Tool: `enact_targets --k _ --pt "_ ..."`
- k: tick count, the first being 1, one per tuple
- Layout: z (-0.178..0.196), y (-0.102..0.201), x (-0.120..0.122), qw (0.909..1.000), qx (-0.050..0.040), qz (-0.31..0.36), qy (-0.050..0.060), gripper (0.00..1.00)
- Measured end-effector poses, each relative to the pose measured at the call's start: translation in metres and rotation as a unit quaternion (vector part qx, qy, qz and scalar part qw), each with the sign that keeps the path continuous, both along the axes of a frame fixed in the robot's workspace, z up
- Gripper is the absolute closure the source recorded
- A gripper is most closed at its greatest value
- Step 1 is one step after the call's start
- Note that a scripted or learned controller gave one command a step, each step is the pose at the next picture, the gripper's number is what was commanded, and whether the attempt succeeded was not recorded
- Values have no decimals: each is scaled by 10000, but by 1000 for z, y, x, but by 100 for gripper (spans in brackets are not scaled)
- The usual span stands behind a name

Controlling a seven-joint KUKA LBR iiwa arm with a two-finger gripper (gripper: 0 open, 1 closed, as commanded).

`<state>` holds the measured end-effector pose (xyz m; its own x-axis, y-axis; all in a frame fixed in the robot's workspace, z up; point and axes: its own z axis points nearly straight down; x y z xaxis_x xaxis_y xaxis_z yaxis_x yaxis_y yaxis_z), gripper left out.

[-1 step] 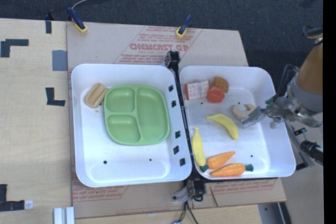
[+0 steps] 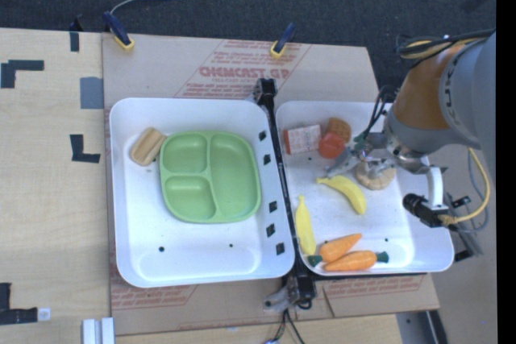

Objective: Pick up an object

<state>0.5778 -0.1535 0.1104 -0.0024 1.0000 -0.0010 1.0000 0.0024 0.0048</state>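
My gripper (image 2: 355, 167) hangs low in the right bin (image 2: 419, 250), near its upper right, and its fingers are spread open. One grey finger (image 2: 335, 168) points down-left toward the yellow banana (image 2: 347, 192). The other side stands over a beige round piece (image 2: 378, 178). Just left of the gripper are a red tomato (image 2: 331, 146), a brown round cookie (image 2: 339, 127) and a red-and-white box (image 2: 301, 139). Nothing shows between the fingers.
A yellow corn-like piece (image 2: 305, 226) lies along the right bin's left wall, with two carrots (image 2: 345, 252) at the front. The left bin (image 2: 137, 254) holds a green divided plate (image 2: 210, 177) and a tan bread piece (image 2: 147, 146). A black divider (image 2: 274, 165) separates the bins.
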Motion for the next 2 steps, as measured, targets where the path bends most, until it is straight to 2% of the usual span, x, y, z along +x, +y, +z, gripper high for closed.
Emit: enact_targets --k 1,2 --pt "-24 34 68 10000 -1 1 0 0" --pt "-14 33 68 10000 -12 4 3 100"
